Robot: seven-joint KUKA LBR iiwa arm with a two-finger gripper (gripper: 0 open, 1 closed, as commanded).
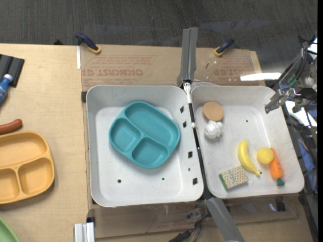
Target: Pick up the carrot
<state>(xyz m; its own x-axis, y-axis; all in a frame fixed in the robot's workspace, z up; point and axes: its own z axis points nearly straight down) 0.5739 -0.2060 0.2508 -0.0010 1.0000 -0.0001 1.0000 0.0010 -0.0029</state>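
the small orange carrot with a green stem end lies untouched near the lower right corner of the right shallow white plastic bin, touching a round yellow lemon and just beside a yellow banana. the gripper hangs at that bin's upper right rim, well apart from the carrot; whether it is open or closed cannot be told. judging by this, the pick has not begun: approach, grasp and lift all remain. brown cardboard under the bins bears upside-down red print, too faint to read surely.
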